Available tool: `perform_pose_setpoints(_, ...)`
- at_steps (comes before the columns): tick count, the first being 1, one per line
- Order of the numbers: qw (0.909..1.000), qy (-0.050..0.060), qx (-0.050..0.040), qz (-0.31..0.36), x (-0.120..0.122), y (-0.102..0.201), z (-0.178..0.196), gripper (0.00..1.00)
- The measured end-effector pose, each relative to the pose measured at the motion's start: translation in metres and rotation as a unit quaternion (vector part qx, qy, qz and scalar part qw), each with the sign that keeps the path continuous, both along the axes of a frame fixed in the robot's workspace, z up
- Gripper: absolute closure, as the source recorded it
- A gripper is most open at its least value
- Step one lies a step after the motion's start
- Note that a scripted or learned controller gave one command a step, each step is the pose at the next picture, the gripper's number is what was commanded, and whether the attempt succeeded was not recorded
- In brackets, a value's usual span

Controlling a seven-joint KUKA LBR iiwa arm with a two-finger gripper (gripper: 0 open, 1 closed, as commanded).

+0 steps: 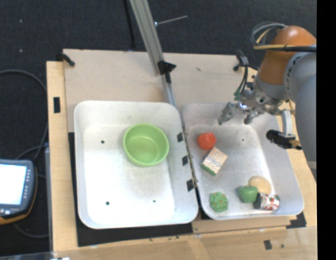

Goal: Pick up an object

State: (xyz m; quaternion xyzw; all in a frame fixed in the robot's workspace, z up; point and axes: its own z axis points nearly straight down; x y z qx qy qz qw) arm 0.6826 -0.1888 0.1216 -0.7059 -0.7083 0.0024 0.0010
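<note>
The bench [119, 80] is a light wooden surface carrying two shallow white bins side by side. The left bin [92, 199] is the larger of the two in this view; the right bin [287, 183] adjoins it along a shared inner edge. A grey metal pole [149, 31] runs at a slant from the top of the frame down to the junction of the two bins.

The arm [284, 58], grey with an orange band, enters from the right. Its gripper [237, 114] sits above the upper rim of the right bin. The two fingers stand apart, with nothing between them.

A green bowl [146, 144] stands upright in the left bin, in its upper right part.

The right bin contains the smaller objects. A cream-and-green patterned block [214, 161] lies near the centre, tilted. A red ball [206, 141] lies just above and left of the block, nearest to the gripper but clear of it. A green textured object [218, 201] lies near the lower left corner. At the lower right, a green rounded object [247, 193], a tan rounded object [259, 183] and a small red-and-white item [267, 202] are clustered close together; contact between them cannot be confirmed.

A handheld screen unit [12, 189] lies off the bench at the left edge.
</note>
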Motion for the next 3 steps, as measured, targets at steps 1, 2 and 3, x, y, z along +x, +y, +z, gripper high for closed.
perform_pose_setpoints(1, 1.0, -0.005, -0.0026, 0.001, 0.002, -0.002, 0.017, 1.0)
perform_pose_setpoints(2, 1.0, -0.007, 0.0001, 0.0, 0.003, 0.0, 0.083, 1.0)
perform_pose_setpoints(3, 1.0, -0.007, 0.0, 0.001, 0.005, -0.001, 0.138, 1.0)
